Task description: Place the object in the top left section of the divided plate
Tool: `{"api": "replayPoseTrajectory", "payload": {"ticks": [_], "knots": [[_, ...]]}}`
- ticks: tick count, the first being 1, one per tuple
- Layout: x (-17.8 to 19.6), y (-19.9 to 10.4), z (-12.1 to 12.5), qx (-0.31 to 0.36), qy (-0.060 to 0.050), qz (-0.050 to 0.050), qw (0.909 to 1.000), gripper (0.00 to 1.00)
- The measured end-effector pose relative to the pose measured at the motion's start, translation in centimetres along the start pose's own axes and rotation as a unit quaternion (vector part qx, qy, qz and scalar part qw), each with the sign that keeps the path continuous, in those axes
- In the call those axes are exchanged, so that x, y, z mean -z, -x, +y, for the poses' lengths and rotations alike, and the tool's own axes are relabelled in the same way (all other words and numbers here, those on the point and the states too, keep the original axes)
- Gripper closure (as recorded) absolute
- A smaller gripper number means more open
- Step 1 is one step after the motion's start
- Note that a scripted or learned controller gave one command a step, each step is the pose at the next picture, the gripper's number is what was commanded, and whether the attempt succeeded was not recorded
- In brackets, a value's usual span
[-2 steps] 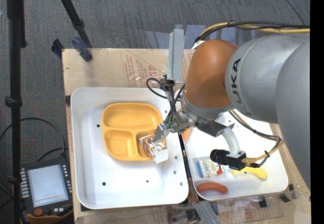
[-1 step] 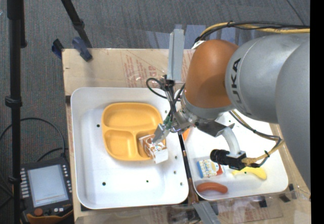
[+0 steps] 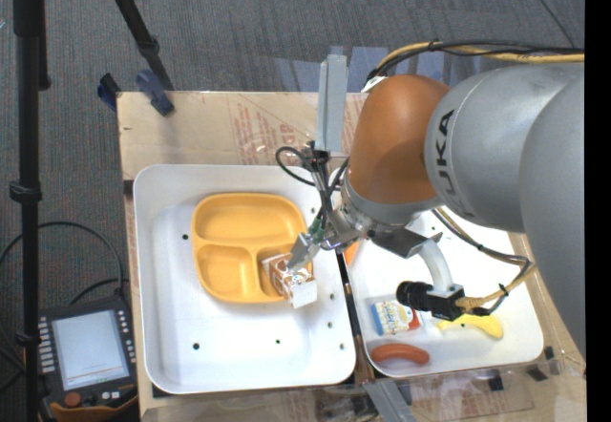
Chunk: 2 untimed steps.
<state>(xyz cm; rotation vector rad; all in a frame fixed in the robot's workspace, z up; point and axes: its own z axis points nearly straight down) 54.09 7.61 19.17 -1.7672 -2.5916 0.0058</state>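
A yellow divided plate lies in the left white bin. It has one wide section at the top and two smaller ones below. My gripper reaches down from the right, over the plate's lower right section. It is shut on a small brown and white packet, which hangs tilted over that section and the plate's right rim. The plate's top left part holds nothing.
The right bin holds a white, blue and red packet, a red sausage near the front edge and a yellow piece. The arm's large grey and orange body covers the back of the right bin.
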Motion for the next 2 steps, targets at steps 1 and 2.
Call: {"api": "replayPoseTrajectory", "payload": {"ticks": [1, 2], "knots": [[0.0, 0.0, 0.0, 0.0, 0.0, 0.0, 1.0, 0.0], [0.0, 0.0, 0.0, 0.0, 0.0, 0.0, 1.0, 0.0]]}}
